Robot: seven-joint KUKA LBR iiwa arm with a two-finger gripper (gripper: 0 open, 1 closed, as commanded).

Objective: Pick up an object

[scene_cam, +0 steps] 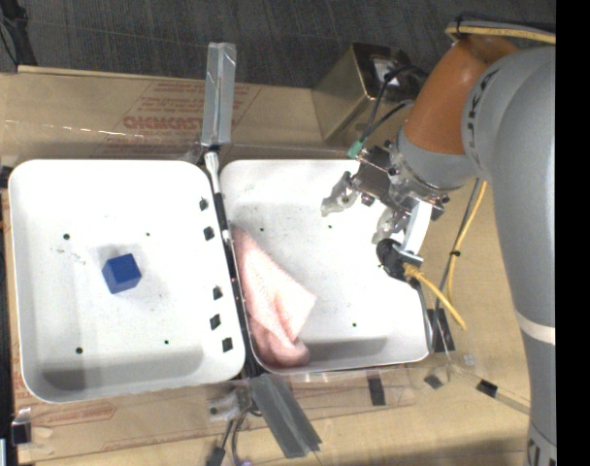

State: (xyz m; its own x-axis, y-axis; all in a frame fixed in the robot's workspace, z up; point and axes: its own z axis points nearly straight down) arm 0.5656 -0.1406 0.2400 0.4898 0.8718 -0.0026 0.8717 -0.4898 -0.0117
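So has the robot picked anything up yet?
Not yet. Its pincer hangs open over the right bin with nothing between its fingers. The pink cloth lies against that bin's left wall, and the blue cube sits in the left bin. Going down, grabbing and lifting are all left to do.

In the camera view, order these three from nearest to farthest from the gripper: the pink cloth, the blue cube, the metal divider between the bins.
From the gripper:
1. pink cloth, left part of the right bin.
2. metal divider, between the bins.
3. blue cube, in the left bin.
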